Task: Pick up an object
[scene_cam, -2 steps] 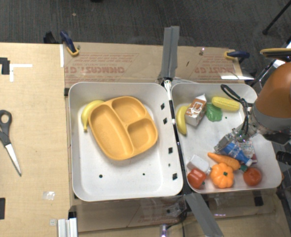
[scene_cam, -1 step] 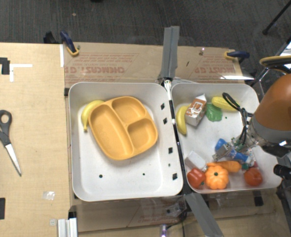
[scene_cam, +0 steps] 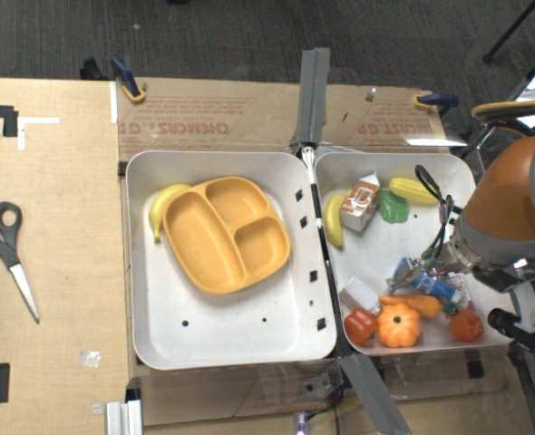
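Down in the right bin (scene_cam: pixel 358 166) the gripper (scene_cam: pixel 423 270) is lowered among crowded toys — beside 1 pumpkin (scene_cam: pixel 399 324) — though its grip cannot be told.

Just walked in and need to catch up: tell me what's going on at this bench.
A grey robot arm reaches in from the right, with its gripper low in the right bin, over a heap of toy food: a small pumpkin, a tomato and a blue object. I can't tell whether it has hold of anything. Further back lie a small carton, a corn cob and a banana. The left bin holds a yellow divided plate.
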### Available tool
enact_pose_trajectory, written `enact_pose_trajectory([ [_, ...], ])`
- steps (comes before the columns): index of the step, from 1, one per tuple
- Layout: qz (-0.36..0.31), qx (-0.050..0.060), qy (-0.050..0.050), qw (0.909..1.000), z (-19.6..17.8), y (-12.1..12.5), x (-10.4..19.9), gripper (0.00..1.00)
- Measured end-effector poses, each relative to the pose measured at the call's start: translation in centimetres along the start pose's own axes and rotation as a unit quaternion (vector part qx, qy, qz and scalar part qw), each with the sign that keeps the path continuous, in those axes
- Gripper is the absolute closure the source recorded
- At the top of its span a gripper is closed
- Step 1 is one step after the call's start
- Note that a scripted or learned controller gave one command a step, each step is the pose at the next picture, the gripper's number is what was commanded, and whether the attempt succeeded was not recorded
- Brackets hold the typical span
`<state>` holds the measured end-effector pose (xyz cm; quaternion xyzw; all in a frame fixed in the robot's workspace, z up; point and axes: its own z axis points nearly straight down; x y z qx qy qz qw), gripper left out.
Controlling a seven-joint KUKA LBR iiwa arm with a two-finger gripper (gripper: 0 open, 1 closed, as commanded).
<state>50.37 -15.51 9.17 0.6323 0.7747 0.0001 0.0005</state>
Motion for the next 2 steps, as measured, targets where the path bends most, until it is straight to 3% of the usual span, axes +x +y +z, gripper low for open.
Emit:
enact_pose_trajectory([
  [1,-0.001,0.000,0.000,1.0000,-0.9,0.1,-0.1,1.00],
  [2,0.057,0.001,0.000,0.9984,-14.3,-1.2,6.7,1.00],
])
